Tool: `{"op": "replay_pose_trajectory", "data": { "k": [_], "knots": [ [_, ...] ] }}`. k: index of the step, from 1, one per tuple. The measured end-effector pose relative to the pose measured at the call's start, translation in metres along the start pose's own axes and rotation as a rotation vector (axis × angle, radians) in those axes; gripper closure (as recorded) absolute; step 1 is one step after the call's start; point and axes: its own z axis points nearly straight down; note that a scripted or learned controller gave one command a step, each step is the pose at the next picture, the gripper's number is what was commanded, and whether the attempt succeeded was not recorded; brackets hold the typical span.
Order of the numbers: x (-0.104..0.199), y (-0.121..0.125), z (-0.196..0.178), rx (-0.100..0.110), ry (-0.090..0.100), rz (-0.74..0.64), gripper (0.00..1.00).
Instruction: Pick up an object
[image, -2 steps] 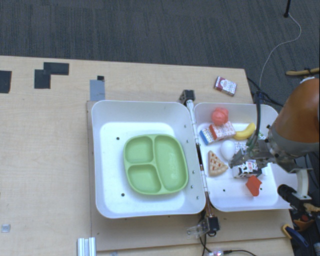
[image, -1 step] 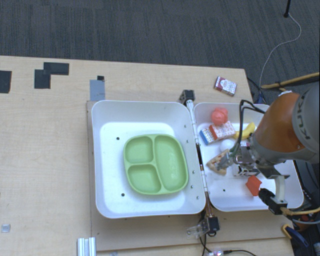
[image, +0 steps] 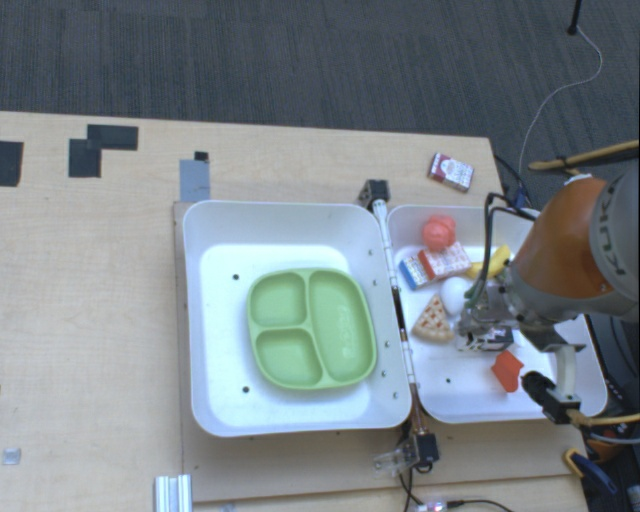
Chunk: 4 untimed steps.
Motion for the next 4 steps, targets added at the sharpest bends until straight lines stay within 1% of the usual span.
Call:
{"op": "replay_pose_trajectory", "data": {
  "k": [1,2,3,4],
  "knots": [
    [0.071,0.075,-0.060,0.034,0.017,-0.005,1.00],
    [0.070,0.074,-0.059,0.036,0.016,-0.005,0.00],
    [-0.010,0.030,0.019,0.037,0.014,-0.002,0.00],
    [-0.009,0.032,0.008,0.034,0.017,-0.004,1.00]
  ]
}}
